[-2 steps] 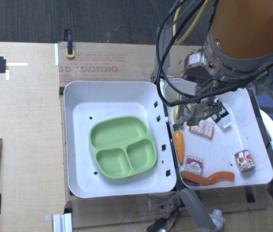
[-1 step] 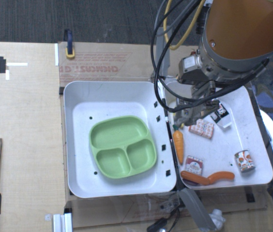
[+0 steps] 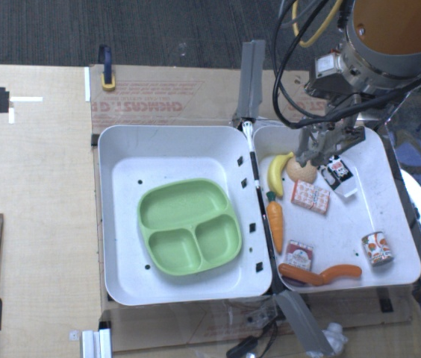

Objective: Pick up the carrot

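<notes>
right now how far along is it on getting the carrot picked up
Done: nothing yet; the carrot lies flat against the left wall of the right bin, untouched. In hand: the gripper hovers at the bin's far end above the banana and a tan round item, off to the side of the carrot. Left: move over the carrot, descend, grasp and lift.

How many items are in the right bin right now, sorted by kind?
Play food: 5, namely the orange toy carrot, yellow toy banana, tan round piece, two orange-red sausages
Small printed boxes: 3
Small printed can: 1
Total: 9
</notes>
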